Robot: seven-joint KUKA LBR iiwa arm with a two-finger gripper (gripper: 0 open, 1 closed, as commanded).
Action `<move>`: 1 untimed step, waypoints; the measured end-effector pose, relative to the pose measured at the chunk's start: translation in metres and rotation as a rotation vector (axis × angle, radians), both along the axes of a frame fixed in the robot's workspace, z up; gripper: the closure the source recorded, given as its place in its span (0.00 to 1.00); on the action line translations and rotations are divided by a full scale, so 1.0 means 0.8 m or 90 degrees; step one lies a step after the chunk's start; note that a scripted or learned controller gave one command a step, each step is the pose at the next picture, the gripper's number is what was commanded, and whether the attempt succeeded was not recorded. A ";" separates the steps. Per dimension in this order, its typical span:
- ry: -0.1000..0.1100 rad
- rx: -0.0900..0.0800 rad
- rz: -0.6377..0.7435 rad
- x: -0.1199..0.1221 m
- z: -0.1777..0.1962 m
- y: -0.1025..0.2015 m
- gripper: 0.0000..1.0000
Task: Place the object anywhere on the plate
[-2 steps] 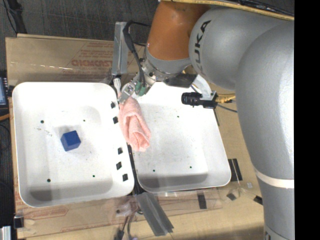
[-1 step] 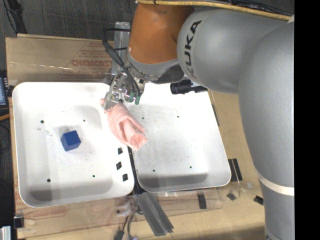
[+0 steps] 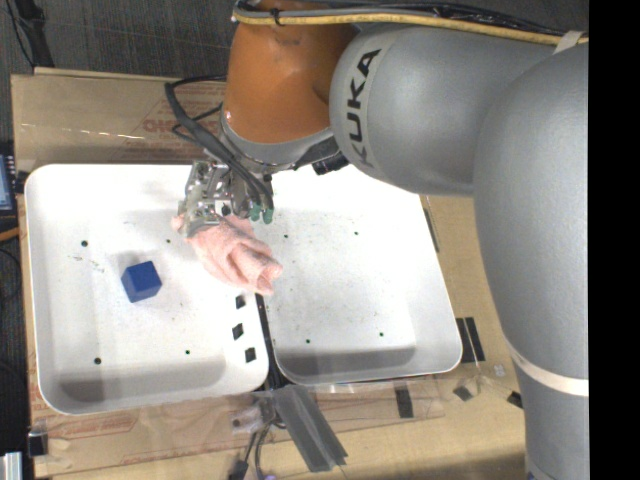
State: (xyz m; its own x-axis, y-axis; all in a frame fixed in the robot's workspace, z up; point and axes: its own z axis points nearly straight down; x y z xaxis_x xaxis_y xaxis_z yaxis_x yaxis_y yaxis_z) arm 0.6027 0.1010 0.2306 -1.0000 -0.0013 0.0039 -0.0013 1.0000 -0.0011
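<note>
where the bins' inner edges meet, end effector point(image 3: 222, 206) over pink cloth point(image 3: 236, 253), grip unclear; blue cube point(image 3: 142, 280) well apart.

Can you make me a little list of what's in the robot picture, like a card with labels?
arm: grey KUKA arm with an orange band, reaching in from the right
gripper: low over the left bin's right side
pink floppy thing: just under the gripper, lying across the edge between the two bins
blue cube: on the left bin's floor, apart from the gripper
right bin: white, speckled floor
</note>
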 end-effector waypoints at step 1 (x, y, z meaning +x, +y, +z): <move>0.000 0.000 0.000 0.000 0.000 0.000 0.00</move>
